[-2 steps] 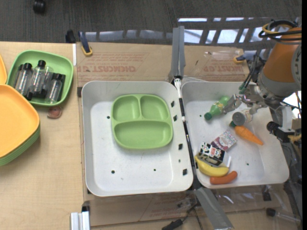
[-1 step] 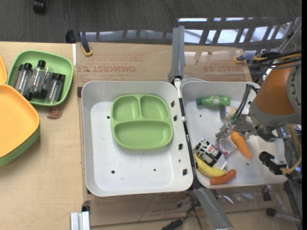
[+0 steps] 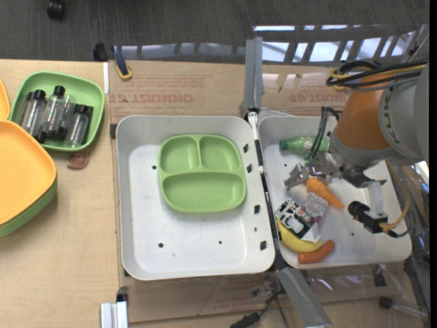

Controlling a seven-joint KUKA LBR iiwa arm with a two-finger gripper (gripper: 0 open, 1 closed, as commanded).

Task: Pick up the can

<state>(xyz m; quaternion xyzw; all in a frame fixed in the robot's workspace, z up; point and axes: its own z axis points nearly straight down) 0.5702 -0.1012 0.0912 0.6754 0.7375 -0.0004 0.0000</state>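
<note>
At the near edge of the right bin (image 3: 382, 255), found an orange-red sausage-shaped piece (image 3: 317, 251) lying just beside the tip of a banana (image 3: 292, 238). Just behind the banana, touching it, made out what looked like the can (image 3: 293, 215), printed black and white and lying on its side toward the bin's left wall. Beside that, on its right, saw a small reddish packet (image 3: 316, 204), and past the packet an orange carrot (image 3: 326, 193) lying at a slant. Directly behind packet and carrot, saw the gripper (image 3: 300, 177) down low in the bin, close over the clutter and a little beyond the can, not on it. Could not tell whether open or shut, nor make out anything held. Above it, traced the arm (image 3: 365, 125) with its orange band back toward the right. At the far left corner of the same bin, noted a green bottle (image 3: 295, 143) on its side. In the left bin (image 3: 136, 210), saw a green divided plate (image 3: 202, 173) lying flat in the far half. Out on the counter (image 3: 68, 272) at the left, noted a stack of orange plates (image 3: 24, 183) and, farther back, a green tray (image 3: 92, 91) holding several dark-capped vials (image 3: 54, 115).
</note>
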